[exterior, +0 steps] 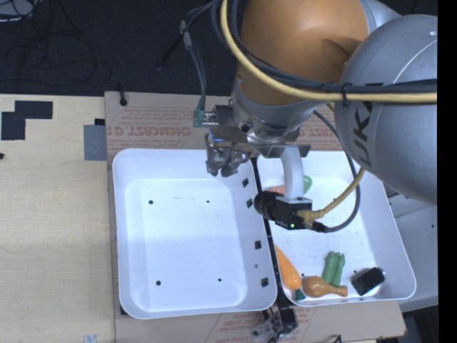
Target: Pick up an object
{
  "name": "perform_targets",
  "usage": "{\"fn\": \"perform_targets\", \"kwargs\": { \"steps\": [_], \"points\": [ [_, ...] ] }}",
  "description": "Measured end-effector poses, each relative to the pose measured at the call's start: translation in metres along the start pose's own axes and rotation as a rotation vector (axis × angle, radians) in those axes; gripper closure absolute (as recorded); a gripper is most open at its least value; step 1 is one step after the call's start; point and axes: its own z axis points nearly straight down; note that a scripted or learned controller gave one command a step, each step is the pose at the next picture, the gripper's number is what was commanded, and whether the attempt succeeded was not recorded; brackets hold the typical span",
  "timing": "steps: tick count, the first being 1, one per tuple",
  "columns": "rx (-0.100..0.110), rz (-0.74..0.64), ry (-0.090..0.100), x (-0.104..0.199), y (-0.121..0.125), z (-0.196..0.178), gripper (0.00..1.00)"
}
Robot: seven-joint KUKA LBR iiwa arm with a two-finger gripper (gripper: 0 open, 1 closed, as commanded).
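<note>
My gripper [226,160] hangs below the orange wrist band, over the far right corner of the left bin [136,263], close to the divider between the bins. Nothing shows beneath it. The objects lie in the right bin [389,241]: an orange carrot [287,266] along the left wall, a green ridged piece [333,268], a tan gourd-shaped piece [323,287] and a black block [368,280] near the front edge. A light green piece [306,184] and a red-orange bit [275,190] peek out from behind the arm's hardware at the back of that bin.
A black module with a green light [285,211] and a yellow cable [343,199] hang from the arm over the right bin's back left. The big grey arm body [400,106] covers the right bin's far side. Brown cardboard [157,120] lies under the bins.
</note>
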Motion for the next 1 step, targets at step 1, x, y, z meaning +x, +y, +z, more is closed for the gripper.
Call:
{"fn": "perform_targets", "kwargs": {
  "steps": [1],
  "points": [
    [0.004,-0.001,-0.002,0.0638,-0.0323,-0.0088,1.0]
  ]
}}
